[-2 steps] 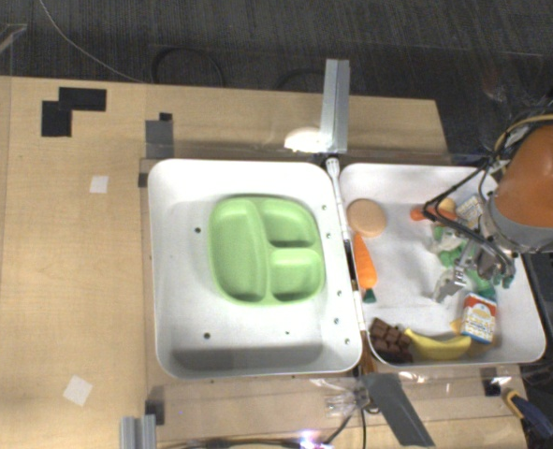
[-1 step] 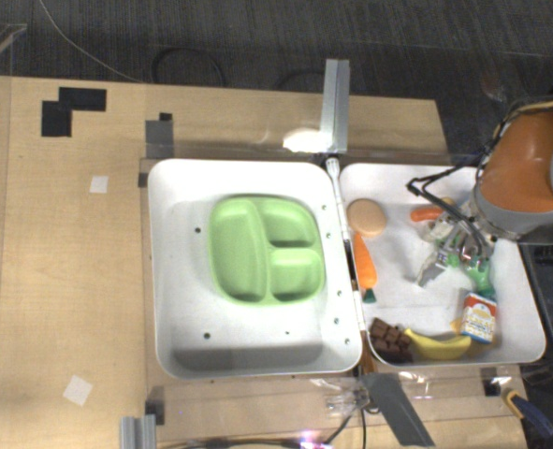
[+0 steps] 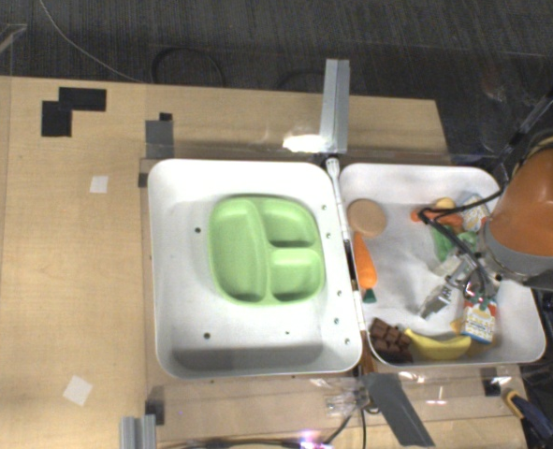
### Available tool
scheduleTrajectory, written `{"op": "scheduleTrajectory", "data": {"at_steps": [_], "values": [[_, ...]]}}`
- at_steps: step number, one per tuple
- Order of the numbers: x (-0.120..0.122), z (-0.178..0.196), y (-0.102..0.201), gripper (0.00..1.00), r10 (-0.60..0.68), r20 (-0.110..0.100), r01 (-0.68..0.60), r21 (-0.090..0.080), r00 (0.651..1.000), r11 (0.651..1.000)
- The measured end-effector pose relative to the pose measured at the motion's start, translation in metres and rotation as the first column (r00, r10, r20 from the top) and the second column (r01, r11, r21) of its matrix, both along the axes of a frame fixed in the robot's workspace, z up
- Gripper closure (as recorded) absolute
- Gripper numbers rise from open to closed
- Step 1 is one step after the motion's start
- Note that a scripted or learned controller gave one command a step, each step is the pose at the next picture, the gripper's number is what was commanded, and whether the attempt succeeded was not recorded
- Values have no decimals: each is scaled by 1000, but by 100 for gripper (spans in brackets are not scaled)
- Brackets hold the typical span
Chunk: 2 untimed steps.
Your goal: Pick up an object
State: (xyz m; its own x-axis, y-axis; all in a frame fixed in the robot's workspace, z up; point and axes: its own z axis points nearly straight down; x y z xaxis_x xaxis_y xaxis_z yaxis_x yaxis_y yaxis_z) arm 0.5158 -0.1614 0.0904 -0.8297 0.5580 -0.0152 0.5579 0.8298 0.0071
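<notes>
Seen from above at a slant: two shallow white bins side by side on a pale wooden bench (image 3: pixel 61 297).

Left bin (image 3: pixel 178 325): holds a light green divided tray (image 3: pixel 265 249), lying flat near the middle, three compartments showing, nothing in them.

Right bin (image 3: pixel 529 340): crowded with small things. Near its upper left, a round tan disc (image 3: pixel 367 218). Just below that, along the wall shared with the left bin, an orange carrot (image 3: pixel 365 267) with a dark green tip pointing toward the lower edge. In the lower left corner, a dark brown blocky piece (image 3: pixel 389 340), touching or just beside a yellow banana (image 3: pixel 438 345) lying along the lower wall. To the banana's right, a small packet with a printed label (image 3: pixel 479 323). Toward the upper middle, a green item (image 3: pixel 442 241) beside a small orange and yellow thing (image 3: pixel 442 210), partly hidden under cables.

Reaching in from the right, the grey arm with its orange band (image 3: pixel 543 209), covering the bin's right side. Gripper (image 3: pixel 438 300) low over the bin floor, between the carrot and the labelled packet, just above the banana. Fingers metallic and small in the view; open or closed, cannot tell, and nothing visibly between them.
</notes>
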Motion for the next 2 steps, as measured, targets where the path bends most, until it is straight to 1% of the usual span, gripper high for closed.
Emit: {"op": "scheduleTrajectory", "data": {"at_steps": [1,2], "values": [[81,-2,-29,0,-127,-4,127,3,992,992],[51,-1,-10,0,-183,-4,183,2,983,983]]}}
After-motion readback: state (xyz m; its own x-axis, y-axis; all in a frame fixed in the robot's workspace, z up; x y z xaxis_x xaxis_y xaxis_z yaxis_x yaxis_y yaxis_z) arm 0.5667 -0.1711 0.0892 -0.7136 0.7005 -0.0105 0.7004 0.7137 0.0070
